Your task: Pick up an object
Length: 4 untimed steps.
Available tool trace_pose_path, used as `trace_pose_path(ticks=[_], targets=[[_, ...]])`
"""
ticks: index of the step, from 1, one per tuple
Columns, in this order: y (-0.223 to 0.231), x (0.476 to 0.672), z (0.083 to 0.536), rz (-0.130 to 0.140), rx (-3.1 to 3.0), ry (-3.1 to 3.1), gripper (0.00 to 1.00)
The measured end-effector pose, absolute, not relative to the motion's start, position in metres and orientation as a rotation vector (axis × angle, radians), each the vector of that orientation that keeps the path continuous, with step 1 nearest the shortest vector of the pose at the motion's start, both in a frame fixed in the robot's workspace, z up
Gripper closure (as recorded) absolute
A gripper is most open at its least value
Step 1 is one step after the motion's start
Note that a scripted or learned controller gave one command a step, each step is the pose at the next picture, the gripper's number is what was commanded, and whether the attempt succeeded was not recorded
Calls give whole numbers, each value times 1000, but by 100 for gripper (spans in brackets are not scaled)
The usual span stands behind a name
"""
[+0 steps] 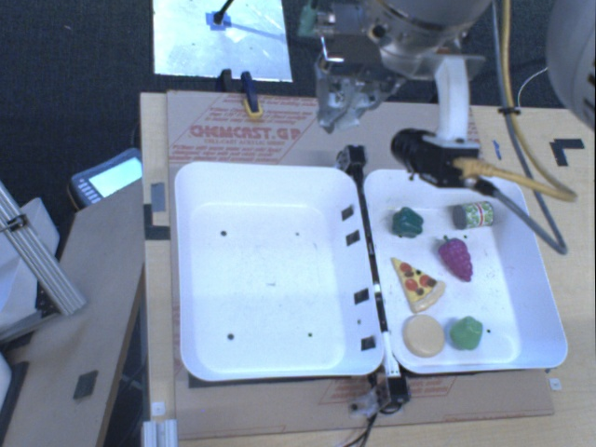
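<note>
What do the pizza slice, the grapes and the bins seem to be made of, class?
Pizza slice: probably moulded plastic, flat painted colours.
Grapes: likely plastic or rubber, a single bumpy purple lump.
Bins: apparently thin formed plastic, smooth white with rounded rims.

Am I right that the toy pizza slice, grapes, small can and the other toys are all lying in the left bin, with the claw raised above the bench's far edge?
Not quite: the camera view shows the pizza slice, grapes, can and other toys in the right bin, not the left bin. The claw is indeed raised above the bench's far edge.
</note>
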<state>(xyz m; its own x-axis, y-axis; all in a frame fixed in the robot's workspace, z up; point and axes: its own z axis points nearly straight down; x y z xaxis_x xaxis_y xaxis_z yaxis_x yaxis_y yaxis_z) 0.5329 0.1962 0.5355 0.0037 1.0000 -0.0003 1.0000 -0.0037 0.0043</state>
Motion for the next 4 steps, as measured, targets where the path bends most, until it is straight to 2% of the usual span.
trace_pose_path(ticks=[1, 2, 3, 4], targets=[[237, 484, 535, 2, 2213, 2233, 100], [197, 518, 535, 3, 2223, 2217, 100], [237, 485, 510, -2, 2214, 2232, 100], [234, 574, 536, 10, 2220, 2217, 100]])
